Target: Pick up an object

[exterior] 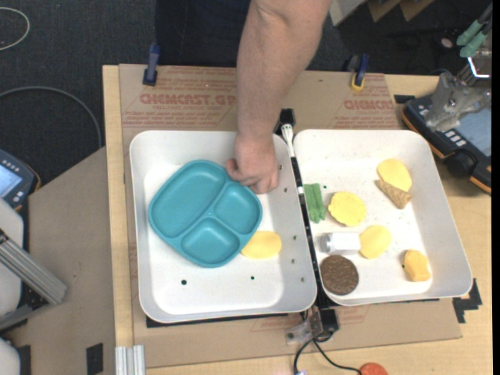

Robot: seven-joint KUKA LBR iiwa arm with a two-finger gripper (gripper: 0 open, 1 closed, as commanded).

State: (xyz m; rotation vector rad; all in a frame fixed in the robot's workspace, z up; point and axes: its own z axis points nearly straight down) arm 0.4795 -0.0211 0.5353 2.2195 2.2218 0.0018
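We see a cardboard sheet [195,92] under both bins; its red print is partly covered. The left bin [156,287] and right bin [445,233] sit side by side, touching along the middle.

A person's bare arm [277,61] enters from the top edge, where it is cut off. It hides part of the left bin's far wall. The hand [254,166] lies at the upper right rim of a teal plate [199,217] in the left bin; we cannot tell whether it grips the rim.

A yellow piece [262,245] touches the plate's lower right edge.

The right bin holds a yellow wedge [393,180], a brown disc [339,274], a yellow round [347,208], a green strip [313,201] and a white item [341,242] too blurred to identify.

We cannot tell the gripper's state.
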